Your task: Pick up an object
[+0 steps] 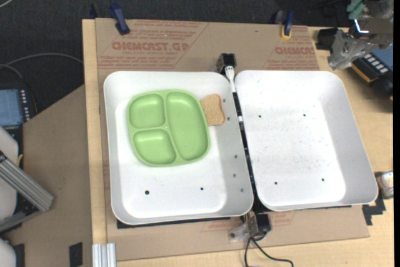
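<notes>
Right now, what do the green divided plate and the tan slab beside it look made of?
Green three-compartment plate: likely moulded plastic, smooth with a soft sheen, uniform colour, rounded dividers. Tan rectangular slab: matte, speckled, porous-looking; possibly a sponge or toy bread, too small to tell.

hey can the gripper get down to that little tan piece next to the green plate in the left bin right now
Probably yes. The tan piece lies flat and uncovered in the left bin, with open space above it. It does touch the green divided plate, so a finger on that side may bump the rim. The gripper sits off at the right.
</notes>
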Controlling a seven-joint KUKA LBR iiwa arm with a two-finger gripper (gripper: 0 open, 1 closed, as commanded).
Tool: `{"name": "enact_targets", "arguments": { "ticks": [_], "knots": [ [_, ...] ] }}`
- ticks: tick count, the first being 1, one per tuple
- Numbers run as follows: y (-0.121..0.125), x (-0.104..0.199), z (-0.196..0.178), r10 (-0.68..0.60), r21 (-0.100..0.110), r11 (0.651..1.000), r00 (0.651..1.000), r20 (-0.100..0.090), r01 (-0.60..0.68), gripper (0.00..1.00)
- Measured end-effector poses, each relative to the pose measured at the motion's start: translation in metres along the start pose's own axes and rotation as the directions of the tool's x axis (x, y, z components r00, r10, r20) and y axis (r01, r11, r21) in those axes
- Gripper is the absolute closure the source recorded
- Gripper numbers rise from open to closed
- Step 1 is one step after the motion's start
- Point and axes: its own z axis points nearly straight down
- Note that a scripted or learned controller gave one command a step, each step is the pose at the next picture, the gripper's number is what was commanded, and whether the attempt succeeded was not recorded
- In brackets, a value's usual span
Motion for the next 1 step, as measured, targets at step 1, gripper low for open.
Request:
{"name": "enact_targets", "arguments": {
  "ticks": [1],
  "knots": [
    [0.0017, -0.1132, -0.0257, 0.017, -0.017, 1.0, 1.0, 0.011, -0.017, 1.0]
  ]
}}
